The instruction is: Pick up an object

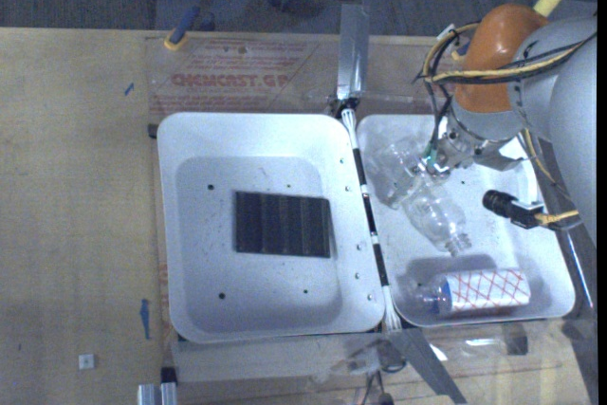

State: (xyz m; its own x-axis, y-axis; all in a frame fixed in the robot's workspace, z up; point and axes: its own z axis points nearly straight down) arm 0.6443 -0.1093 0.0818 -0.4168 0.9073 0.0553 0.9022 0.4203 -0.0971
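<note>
The right bin [560, 294] holds a crumpled clear plastic piece [392, 170] at its far left and a clear plastic bottle [437, 221] lying slantwise in the middle. A bottle with a red-and-white patterned label [482, 289] lies on its side near the front wall. In the left bin [190, 147] a dark ribbed rectangular slab [283, 224] lies flat. My gripper [439, 157] hangs low over the far part of the right bin, right beside the crumpled clear plastic. The wrist blocks the view of its tip.
A black plug-like piece [505, 205] on a yellow cable juts over the right bin's right side. The grey arm with its orange band [498, 38] covers the bin's far right corner. A metal divider [365, 194] separates the two bins.
</note>
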